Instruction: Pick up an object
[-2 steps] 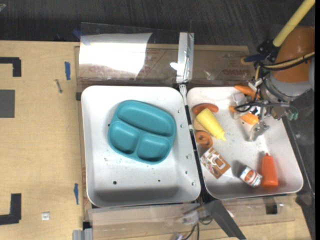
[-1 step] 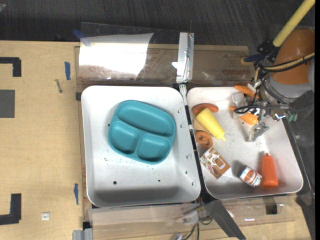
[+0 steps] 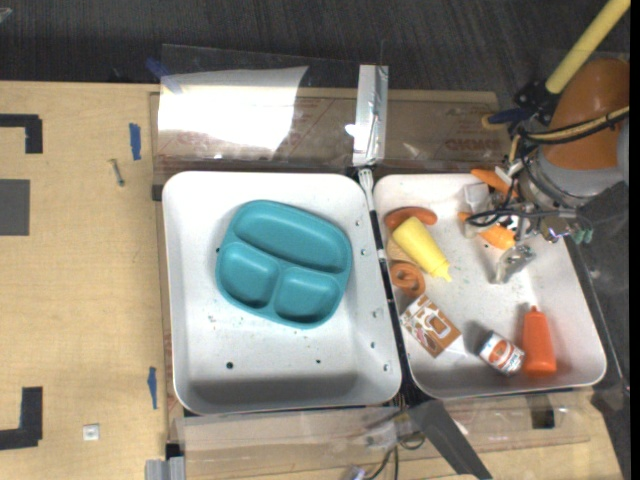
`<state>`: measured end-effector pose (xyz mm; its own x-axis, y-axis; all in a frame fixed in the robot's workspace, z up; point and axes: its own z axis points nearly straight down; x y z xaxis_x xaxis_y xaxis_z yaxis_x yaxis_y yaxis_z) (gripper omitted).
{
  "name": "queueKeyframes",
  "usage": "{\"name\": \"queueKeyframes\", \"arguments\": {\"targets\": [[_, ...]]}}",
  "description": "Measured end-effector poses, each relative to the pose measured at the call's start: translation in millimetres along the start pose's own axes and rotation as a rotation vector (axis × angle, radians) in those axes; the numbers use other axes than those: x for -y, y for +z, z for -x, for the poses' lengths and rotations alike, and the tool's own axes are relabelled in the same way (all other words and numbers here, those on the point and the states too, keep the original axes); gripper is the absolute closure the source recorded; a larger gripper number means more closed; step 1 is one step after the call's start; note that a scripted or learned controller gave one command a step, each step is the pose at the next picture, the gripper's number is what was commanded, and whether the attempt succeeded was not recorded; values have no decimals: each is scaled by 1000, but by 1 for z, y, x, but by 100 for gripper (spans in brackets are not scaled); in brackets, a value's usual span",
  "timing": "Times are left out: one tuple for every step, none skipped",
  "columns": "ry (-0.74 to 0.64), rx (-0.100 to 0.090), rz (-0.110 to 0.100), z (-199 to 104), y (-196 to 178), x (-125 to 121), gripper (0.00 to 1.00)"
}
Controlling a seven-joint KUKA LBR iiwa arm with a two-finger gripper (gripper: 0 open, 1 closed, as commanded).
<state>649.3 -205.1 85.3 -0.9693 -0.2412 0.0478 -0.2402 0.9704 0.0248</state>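
In the right white bin [image 3: 590, 363] | grey two-finger gripper [image 3: 513, 260] hangs low near the back, fingers' state untellable | yellow plastic squeeze bottle [image 3: 422, 248] lies just left, likely target | orange bottle [image 3: 538, 341] near front.

A teal 3-compartment plastic tray [image 3: 284, 262] lies in the left shallow white bin [image 3: 190, 298]; the end effector [image 3: 515, 260] hangs over the right shallow white bin [image 3: 580, 363].
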Motion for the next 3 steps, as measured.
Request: {"name": "queueKeyframes", "arguments": {"targets": [[-59, 2, -6, 1, 0, 2, 0], [-58, 38, -16, 9, -15, 0, 100], [-72, 72, -42, 10, -152, 21, 100]]}}
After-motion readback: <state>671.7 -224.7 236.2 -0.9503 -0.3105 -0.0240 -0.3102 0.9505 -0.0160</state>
